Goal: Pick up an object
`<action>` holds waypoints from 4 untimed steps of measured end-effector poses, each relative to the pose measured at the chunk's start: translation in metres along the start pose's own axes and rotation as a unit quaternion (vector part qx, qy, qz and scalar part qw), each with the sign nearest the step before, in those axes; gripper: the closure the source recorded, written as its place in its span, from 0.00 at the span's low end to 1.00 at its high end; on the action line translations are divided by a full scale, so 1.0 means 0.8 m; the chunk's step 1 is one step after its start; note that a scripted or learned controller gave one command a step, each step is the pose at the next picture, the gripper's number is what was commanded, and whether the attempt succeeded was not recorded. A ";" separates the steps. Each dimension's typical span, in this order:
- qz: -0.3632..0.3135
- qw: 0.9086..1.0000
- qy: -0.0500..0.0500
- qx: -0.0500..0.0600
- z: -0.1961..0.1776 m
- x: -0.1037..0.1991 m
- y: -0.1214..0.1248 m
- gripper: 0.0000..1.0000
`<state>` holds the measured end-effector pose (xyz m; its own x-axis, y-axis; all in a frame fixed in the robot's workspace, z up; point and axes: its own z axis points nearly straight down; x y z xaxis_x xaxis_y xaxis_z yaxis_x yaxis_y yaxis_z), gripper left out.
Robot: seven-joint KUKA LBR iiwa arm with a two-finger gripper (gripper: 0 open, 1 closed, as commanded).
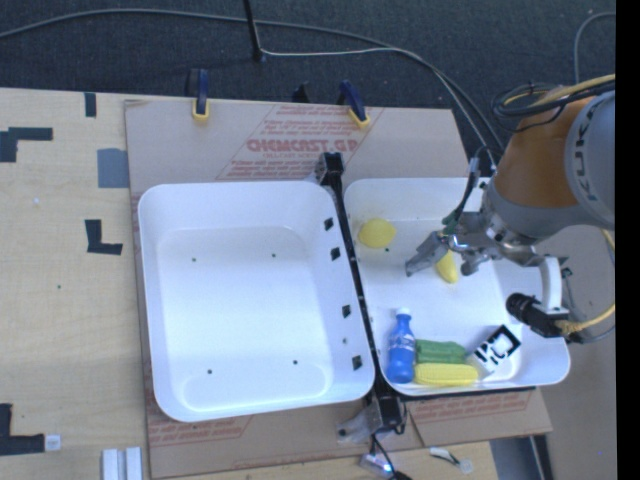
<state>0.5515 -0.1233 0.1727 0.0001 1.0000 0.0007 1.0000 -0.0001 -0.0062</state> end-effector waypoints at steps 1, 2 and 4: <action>0.000 1.000 0.000 0.000 0.079 0.001 -0.003 0.00; 0.000 1.000 0.000 -0.003 0.063 0.001 -0.001 1.00; 0.000 1.000 -0.001 -0.005 -0.081 -0.002 0.015 1.00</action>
<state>0.5639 -0.1252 0.2375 0.0001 1.0000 -0.0007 1.0000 -0.0001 0.0042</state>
